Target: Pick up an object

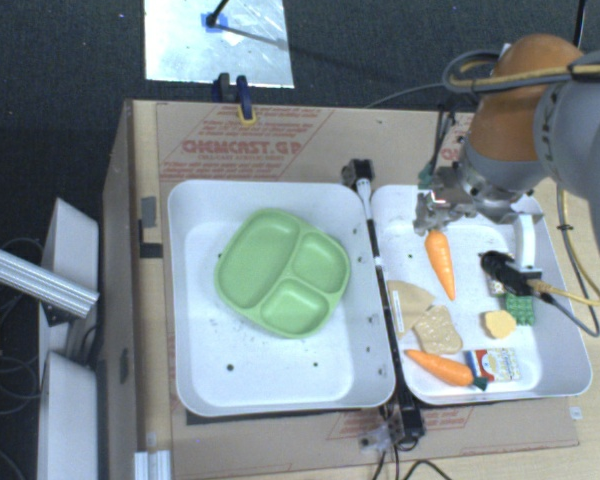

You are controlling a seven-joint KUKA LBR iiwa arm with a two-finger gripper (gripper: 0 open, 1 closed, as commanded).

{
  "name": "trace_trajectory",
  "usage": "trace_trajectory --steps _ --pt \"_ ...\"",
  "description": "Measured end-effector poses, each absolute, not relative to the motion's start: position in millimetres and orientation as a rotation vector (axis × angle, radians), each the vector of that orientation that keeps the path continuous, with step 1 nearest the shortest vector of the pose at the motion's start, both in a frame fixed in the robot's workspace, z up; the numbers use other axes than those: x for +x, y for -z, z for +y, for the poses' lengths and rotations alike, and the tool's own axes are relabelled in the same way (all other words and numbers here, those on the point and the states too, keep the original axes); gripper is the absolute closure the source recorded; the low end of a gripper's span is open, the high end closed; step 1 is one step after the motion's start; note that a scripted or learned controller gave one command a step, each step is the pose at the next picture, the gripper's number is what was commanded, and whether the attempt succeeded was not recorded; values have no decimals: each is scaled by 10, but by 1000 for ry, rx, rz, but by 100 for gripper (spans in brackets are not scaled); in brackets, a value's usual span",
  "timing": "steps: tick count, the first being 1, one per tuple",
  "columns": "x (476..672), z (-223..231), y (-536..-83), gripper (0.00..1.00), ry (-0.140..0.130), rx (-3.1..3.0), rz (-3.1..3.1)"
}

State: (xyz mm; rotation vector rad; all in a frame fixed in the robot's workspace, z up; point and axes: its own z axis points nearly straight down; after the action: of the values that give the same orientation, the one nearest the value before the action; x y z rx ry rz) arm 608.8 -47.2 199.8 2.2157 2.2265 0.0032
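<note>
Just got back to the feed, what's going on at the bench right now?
The KUKA arm reaches in from the right, its gripper low over the far part of the right bin, right at the top end of a carrot. Whether it actually has the carrot cannot be told from this view. A second carrot, a cracker-like piece and a small yellow piece lie nearer the front. The left bin holds a green divided plate, untouched.
</note>
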Motion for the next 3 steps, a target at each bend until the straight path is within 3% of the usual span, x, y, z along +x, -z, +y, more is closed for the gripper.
trace_trajectory --steps 1,3 --pt "6685 -187 -2100 100 -3 2214 2226" --pt "6700 -191 -2320 100 -6 2198 2234"
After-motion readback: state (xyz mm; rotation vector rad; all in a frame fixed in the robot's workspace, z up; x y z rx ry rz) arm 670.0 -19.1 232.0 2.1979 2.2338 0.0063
